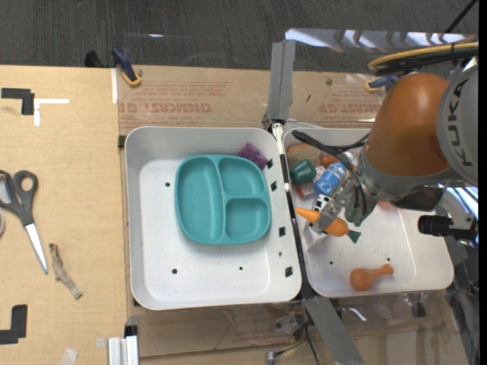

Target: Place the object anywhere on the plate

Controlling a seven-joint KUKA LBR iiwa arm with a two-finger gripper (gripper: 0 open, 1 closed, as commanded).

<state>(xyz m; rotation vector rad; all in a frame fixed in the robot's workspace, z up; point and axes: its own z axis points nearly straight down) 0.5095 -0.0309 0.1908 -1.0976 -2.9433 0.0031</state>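
End effector (332, 217), grip state unclear, over smooth orange carrot-shaped toy (333, 226); glossy teal three-compartment plate (223, 199) apart.

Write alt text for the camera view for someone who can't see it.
A grey and orange arm reaches into the right bin, its gripper low over a pile of small toys. A teal divided plate sits in the left bin, and scissors lie on the bench.

Purple item (253, 155) partly behind teal plate (224, 199).
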